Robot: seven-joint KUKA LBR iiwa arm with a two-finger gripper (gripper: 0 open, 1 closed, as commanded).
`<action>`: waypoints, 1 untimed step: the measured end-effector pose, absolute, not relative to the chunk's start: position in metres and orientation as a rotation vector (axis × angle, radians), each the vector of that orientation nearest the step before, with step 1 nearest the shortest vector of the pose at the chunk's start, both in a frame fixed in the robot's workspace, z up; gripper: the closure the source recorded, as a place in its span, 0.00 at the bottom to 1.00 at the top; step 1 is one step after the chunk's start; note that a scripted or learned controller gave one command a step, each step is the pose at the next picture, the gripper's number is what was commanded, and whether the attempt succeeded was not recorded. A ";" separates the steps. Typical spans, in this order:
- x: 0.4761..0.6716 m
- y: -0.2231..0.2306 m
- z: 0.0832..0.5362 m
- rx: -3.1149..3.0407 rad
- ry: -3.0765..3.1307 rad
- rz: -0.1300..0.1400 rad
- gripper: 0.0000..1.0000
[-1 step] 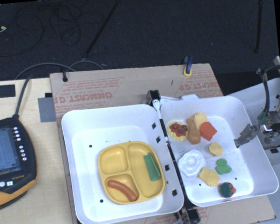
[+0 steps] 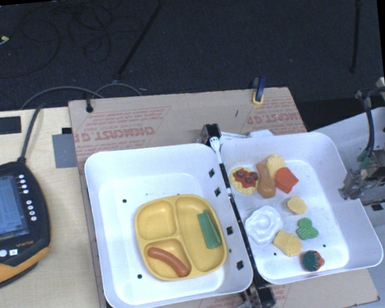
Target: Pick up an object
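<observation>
Seen from the fixed overhead camera, the surface (image 2: 175,114) carries two shallow white bins side by side. The right bin (image 2: 355,235) holds a loose group of small toy foods: a red block (image 2: 285,179), a brown sausage-shaped piece (image 2: 265,180), a small pizza-like disc (image 2: 244,178), a white fried egg (image 2: 262,224), two yellow pieces, a green piece (image 2: 306,228) and a dark round piece (image 2: 312,260). The left bin (image 2: 108,193) holds a yellow divided plate (image 2: 175,213) with a hot dog (image 2: 167,260) and a green bar (image 2: 209,229).

The hand (image 2: 352,188) sits at the right bin's right rim, apart from every item; its state cannot be told from this view.

Handling judgement: these look like light, rigid plastic pieces, probably smooth and prone to slipping or skidding when pinched. The red block offers flat opposing faces and seems the surest grasp; take it across its short sides. It touches the brown piece, so that side is crowded. The flat egg gives little to pinch.
</observation>
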State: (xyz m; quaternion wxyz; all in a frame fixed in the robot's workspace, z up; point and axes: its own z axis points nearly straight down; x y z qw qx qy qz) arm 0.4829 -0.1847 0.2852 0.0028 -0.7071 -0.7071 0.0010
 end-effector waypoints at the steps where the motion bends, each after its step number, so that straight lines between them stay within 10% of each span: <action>1: 0.512 -0.061 0.478 -2.215 -2.244 -0.020 1.00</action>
